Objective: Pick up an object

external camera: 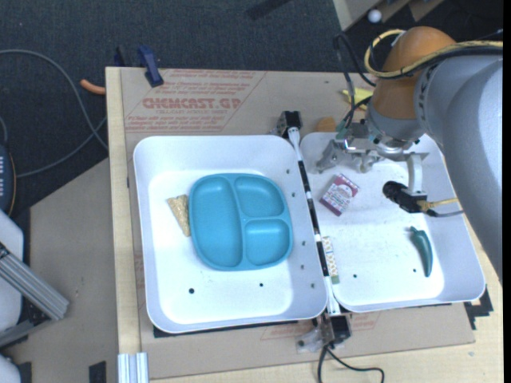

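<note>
My gripper [347, 163] hangs over the back left part of the right bin [375, 294]. Its two grey fingers are spread open, with nothing between them. A small maroon and pink packet [339, 194] lies flat on the bin floor just in front of the fingertips, apart from them. A green chilli pepper [421, 250] rests near the right wall of the same bin. The grey arm with its orange band comes in from the upper right and hides that bin's far right corner.
The left bin [160, 278] holds a blue divided plate [239, 219] with a tan wedge [180, 210] against its left side. A ridge with clips [307, 206] separates the bins. Brown cardboard [192, 102] lies behind them.
</note>
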### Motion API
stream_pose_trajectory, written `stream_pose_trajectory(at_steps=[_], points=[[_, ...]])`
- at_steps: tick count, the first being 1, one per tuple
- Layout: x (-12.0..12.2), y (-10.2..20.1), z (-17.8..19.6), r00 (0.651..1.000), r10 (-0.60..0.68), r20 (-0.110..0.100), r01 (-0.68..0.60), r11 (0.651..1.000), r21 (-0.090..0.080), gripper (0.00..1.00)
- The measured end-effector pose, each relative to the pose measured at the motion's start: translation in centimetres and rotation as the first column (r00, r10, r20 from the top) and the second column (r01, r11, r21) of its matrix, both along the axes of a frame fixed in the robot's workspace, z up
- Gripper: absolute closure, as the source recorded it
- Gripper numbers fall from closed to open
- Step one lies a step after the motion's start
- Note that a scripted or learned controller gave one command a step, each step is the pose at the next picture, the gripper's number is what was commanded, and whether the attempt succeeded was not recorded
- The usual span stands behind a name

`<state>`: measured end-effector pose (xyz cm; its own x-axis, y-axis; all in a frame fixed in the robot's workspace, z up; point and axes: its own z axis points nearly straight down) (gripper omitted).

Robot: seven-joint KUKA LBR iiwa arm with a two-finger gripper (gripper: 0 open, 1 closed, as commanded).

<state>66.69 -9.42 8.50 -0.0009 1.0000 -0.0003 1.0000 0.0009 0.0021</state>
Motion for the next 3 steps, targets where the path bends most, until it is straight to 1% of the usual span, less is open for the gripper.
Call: stream_pose_trajectory(at_steps=[1,2,3], points=[[-2.8,0.1,0.0,1.0,-0.002,-0.004,0.002,1.0,0.001,0.0],[0.0,0.3,0.0,1.0,0.0,0.0,0.0,1.0,0.0,0.0],[-2.1,-0.2,0.0,1.0,-0.001,-0.004,0.001,1.0,0.0,0.0]])
